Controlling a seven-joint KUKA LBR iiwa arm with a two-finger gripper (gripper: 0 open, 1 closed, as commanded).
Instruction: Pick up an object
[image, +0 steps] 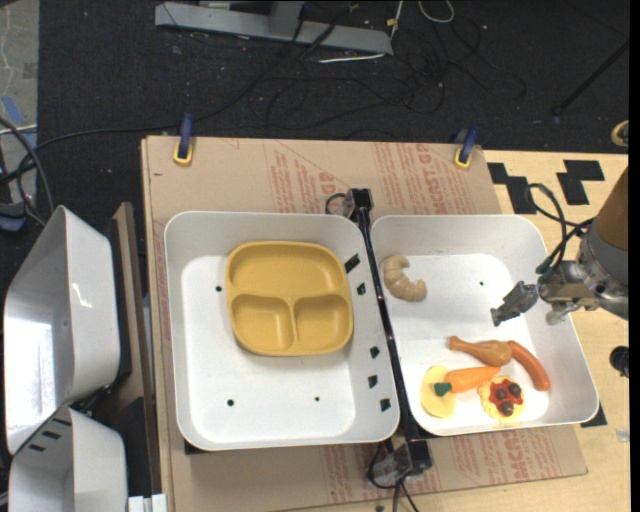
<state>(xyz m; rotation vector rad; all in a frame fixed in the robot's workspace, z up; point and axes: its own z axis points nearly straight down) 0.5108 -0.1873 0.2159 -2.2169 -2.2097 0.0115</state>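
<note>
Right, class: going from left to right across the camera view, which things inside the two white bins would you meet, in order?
Yellow divided plate → croissant → the cluster of toy food (chicken drumstick, carrot, sausage and others overlap, so their order is unclear) → the robot's hand, hanging above the right bin.

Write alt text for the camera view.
A grey robot arm's gripper hovers over the right bin, above a croissant, chicken drumstick, sausage, carrot and other toy food. The left bin holds a yellow divided plate.
</note>
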